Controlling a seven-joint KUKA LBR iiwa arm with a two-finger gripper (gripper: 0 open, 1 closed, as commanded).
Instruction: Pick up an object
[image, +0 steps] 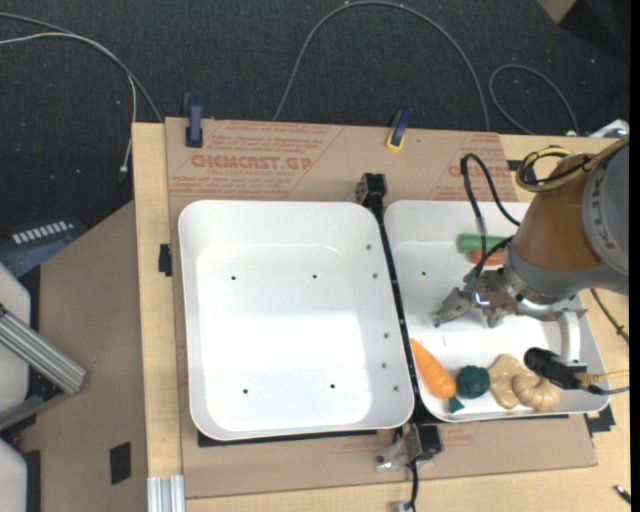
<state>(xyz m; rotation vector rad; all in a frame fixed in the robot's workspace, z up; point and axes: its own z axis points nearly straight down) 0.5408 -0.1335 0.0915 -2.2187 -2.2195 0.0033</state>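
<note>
Arm (560, 235) comes in from the right over the right bin (430, 235), orange band above the wrist, w/ the gripper (468, 308) around the bin's middle. Fingers (446, 312) are spread apart, tips angled out to either side, nothing between them; can't tell whether the tips touch the bin floor. Objs all sit in the right bin. An orange carrot (433, 369) lies near the near-left corner, by the edge shared w/ the left bin (280, 330), tilted, thick end toward the near edge. Just beside its thick end, to the right, is a dark green lump (472, 381); touching or a hair apart, can't tell which. Next along the near edge is a knobbly tan piece (518, 382), just beside the green lump. A bright green obj (470, 242) lies toward the far edge, partly hidden by the arm, w/ a small orange-red bit (490, 258) just beside it; shape of both unclear. Gripper is apart from the near-edge group & from the bright green obj, roughly between them. Both bins rest on a cardboard sheet (260, 160) w/ red lettering. A blue clamp (193, 120) grips its far-left corner, a blue-&-yellow clamp (400, 129) sits on the far edge, and a black clip (372, 187) sits between the bins at their far corners.
</note>
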